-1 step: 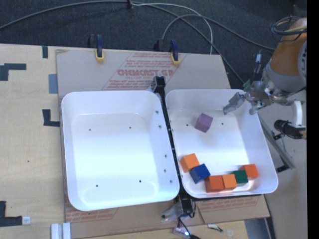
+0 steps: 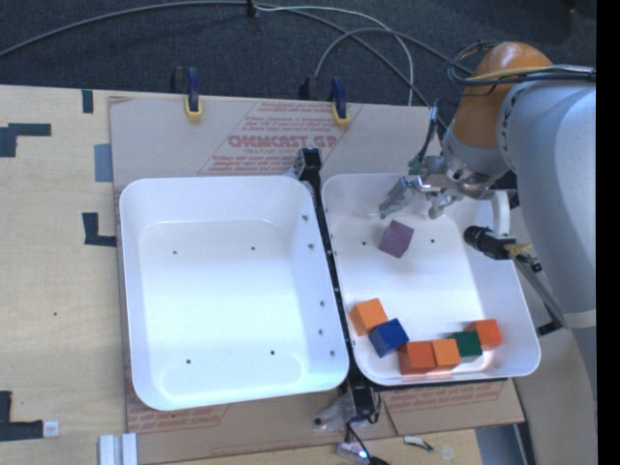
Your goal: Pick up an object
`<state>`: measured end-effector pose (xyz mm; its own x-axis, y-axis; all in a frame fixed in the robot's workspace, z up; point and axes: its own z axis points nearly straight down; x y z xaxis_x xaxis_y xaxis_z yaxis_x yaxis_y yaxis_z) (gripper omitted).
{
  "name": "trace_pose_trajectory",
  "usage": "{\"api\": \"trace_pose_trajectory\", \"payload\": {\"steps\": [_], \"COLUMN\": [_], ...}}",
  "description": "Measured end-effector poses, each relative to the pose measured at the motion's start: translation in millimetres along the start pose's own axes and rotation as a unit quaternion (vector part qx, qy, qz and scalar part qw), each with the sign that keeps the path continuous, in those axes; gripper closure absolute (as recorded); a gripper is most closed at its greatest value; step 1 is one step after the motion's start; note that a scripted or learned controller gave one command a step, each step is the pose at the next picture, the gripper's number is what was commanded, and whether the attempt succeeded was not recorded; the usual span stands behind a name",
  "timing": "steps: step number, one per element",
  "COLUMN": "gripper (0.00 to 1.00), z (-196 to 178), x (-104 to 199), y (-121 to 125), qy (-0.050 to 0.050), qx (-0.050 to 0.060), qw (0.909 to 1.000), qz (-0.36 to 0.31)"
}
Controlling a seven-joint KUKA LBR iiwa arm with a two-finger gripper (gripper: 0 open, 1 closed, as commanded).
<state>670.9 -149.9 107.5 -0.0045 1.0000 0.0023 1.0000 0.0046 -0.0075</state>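
My gripper point(image 2: 418, 200) hangs over the far end of the right bin point(image 2: 504, 303), fingers spread apart with nothing between them. The purple block point(image 2: 395, 238) lies on the bin floor just beside my fingertips, nearer the camera.

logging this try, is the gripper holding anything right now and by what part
Nothing is held. The gripper is open above the right bin, and the purple block lies apart from it on the bin floor.
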Motion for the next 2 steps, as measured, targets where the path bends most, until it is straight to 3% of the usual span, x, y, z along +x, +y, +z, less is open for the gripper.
{"api": "trace_pose_trajectory", "payload": {"steps": [1,2], "gripper": [0.00,0.00], "z": [19.3,19.3], "x": [27.0,24.2], "y": [-39.4,-46.4], "qy": [-0.001,-0.001], "qx": [-0.003,-0.004], "qw": [1.0000,0.9991], "qz": [0.002,0.041]}}
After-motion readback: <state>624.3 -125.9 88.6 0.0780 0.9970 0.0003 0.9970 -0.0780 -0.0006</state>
